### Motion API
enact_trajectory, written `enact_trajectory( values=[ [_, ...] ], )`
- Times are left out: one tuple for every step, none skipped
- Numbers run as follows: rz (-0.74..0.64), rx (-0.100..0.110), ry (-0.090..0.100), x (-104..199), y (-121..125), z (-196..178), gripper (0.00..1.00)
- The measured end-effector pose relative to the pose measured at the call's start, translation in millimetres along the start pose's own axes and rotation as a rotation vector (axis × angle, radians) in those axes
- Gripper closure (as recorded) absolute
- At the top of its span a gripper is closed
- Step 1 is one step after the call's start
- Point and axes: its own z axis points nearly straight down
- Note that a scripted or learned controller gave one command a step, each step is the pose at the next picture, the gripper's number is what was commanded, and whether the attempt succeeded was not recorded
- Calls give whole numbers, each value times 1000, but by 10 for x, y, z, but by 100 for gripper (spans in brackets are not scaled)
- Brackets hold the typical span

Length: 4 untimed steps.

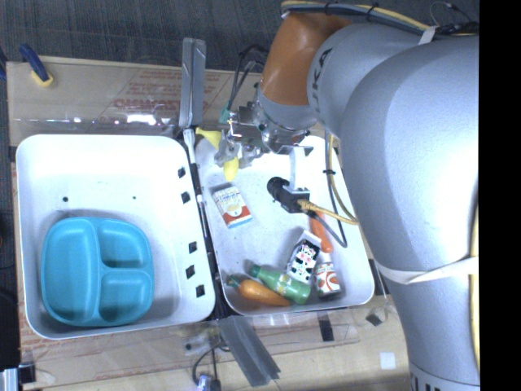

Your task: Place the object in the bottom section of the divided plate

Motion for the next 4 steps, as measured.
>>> enact_trajectory(
  values=[
    [-236, -3, -1, 600, 121, -4, 100],
    [-290, 2, -1, 1417, -399, -364, 100],
    [-216, 3, -2, 1933, -823, -488, 100],
    [-278, 3, -2, 2290, -1343, -374, 100]
  ],
)
